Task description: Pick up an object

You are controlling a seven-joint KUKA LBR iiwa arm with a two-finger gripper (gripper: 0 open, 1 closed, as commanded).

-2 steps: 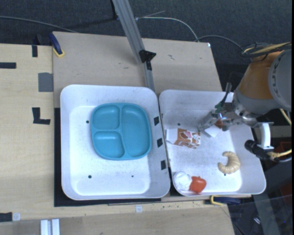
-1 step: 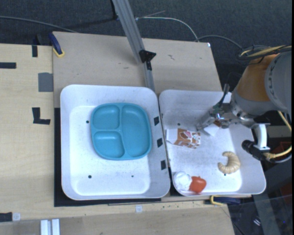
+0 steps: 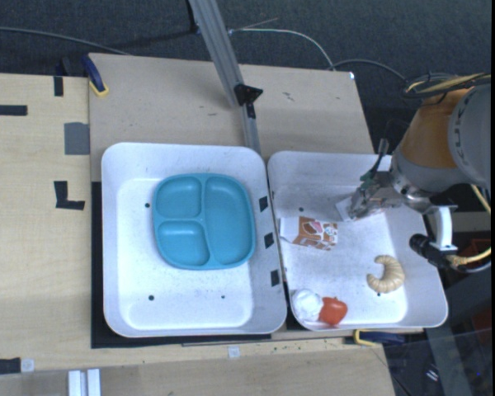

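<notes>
The gripper (image 3: 356,207) hangs low over the right bin (image 3: 359,170), near a snack packet (image 3: 315,233); I cannot tell its grip.

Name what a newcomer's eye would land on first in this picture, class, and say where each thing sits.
The blue divided plate stands out first, lying in the middle of the left bin. Next comes the arm with its orange band, reaching in from the right so its gripper hangs over the right bin. There lie a croissant, a small packet and a red piece.
</notes>
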